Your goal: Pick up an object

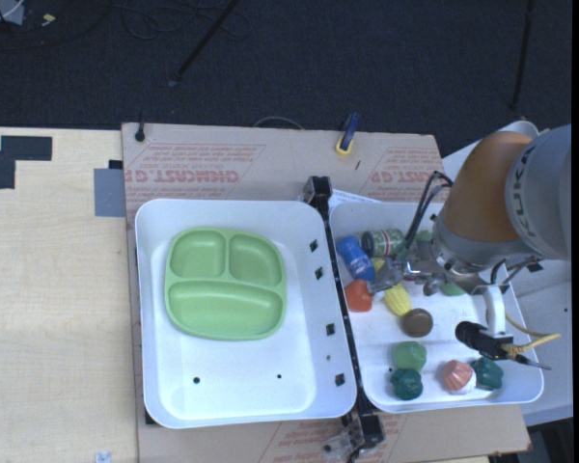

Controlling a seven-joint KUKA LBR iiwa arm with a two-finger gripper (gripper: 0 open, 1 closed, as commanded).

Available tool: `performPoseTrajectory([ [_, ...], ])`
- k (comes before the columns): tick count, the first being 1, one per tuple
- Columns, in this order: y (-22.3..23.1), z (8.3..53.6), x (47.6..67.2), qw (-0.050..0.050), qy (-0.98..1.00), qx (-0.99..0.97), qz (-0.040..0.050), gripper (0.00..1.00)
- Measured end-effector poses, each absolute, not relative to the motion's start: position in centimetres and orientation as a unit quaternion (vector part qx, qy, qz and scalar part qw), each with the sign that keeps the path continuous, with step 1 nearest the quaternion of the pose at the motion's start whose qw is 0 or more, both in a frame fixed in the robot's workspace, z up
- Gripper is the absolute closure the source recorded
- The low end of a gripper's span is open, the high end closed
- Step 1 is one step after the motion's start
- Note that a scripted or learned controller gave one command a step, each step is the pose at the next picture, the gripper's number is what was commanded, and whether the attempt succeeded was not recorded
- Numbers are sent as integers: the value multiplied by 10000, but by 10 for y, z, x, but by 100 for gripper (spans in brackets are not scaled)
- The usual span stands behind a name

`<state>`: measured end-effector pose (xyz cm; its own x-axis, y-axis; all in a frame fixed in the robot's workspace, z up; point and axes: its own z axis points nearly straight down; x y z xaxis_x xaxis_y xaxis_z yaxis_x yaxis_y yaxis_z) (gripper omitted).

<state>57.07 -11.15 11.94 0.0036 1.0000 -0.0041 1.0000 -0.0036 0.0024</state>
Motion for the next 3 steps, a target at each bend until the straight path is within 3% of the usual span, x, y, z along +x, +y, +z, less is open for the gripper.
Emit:
performPoseTrajectory([
  [1, -116, 114, 573, 74, 7044, 7097, 13, 0],
  [2, -116, 120, 570, 7, 7017, 7125, -5, 100],
  [3, -117, 164, 575, 4, 7052, 7090, 5, 100],
])
